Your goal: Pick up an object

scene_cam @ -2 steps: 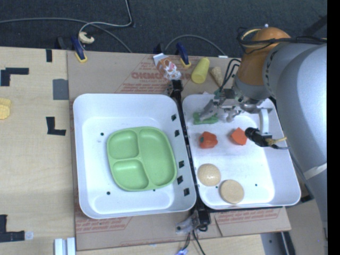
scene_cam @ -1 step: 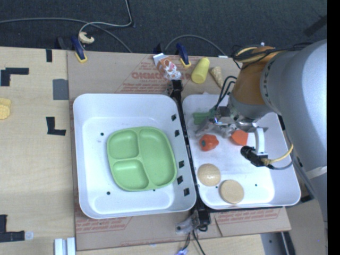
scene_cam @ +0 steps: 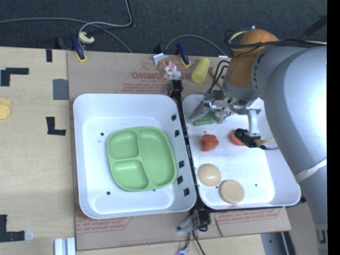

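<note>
My gripper [scene_cam: 208, 112] hangs low over the far left part of the right bin [scene_cam: 265, 174]. A thin green object [scene_cam: 202, 121] lies just beneath it, close to or touching it; I cannot tell which. A red pepper-like item [scene_cam: 209, 141] lies a little nearer the front. To its right is a small orange object [scene_cam: 239, 137]. Two round tan buns [scene_cam: 209, 174] [scene_cam: 231, 191] rest near the bin's front. The arm hides the bin's right side.
The left bin [scene_cam: 93, 116] holds a green divided plate [scene_cam: 141, 158]. A yellow cylinder [scene_cam: 200, 70] and a small wrapped item [scene_cam: 168, 67] lie on the cardboard behind the bins. The bins' shared wall [scene_cam: 183, 137] runs just left of the gripper.
</note>
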`<control>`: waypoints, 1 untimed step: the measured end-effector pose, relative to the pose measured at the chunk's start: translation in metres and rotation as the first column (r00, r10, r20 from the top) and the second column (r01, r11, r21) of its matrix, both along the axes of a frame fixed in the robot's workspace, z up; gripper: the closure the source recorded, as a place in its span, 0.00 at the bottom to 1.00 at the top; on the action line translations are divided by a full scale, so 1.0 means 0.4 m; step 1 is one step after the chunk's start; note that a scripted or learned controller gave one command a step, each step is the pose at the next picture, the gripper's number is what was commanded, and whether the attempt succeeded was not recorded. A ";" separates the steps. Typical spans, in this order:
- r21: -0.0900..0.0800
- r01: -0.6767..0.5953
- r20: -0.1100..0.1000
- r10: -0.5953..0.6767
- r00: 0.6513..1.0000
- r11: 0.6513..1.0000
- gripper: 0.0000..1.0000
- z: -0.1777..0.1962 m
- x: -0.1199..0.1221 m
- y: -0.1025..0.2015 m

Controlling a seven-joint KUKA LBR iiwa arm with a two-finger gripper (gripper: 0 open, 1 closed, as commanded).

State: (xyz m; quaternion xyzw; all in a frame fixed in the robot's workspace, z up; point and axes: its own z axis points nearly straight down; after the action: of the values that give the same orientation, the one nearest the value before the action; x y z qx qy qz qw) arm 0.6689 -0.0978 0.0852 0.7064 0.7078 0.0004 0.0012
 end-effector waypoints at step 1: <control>0.002 -0.001 0.000 0.001 1.000 1.000 0.00 0.251 -0.149 0.130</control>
State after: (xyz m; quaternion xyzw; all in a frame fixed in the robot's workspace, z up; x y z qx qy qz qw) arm 0.6093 -0.0456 0.1855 0.7060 0.7082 0.0010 0.0004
